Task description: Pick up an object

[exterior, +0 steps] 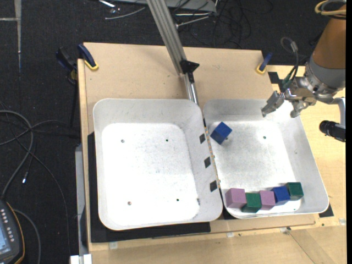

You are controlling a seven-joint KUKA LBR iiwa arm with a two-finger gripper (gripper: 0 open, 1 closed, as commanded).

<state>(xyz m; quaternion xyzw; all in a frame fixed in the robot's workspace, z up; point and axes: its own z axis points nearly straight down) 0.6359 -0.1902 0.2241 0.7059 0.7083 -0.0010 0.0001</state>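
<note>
A blue cube (221,132) lies alone in the right bin (258,158), near its upper left corner. Along that bin's front edge sits a row of cubes: a pink one (236,197), a green one (253,201), a second pink one (267,198), a blue one (281,194) and a dark green one (295,190). My gripper (284,106) hovers over the right bin's back right corner, open, with nothing between its fingers. It is well to the right of the lone blue cube.
The left bin (146,161) lies beside the right one, with black clips along the shared rim. A slanted metal bar (168,29) runs from the top down to the bins' back edge. Clamps sit at the bench's back corners.
</note>
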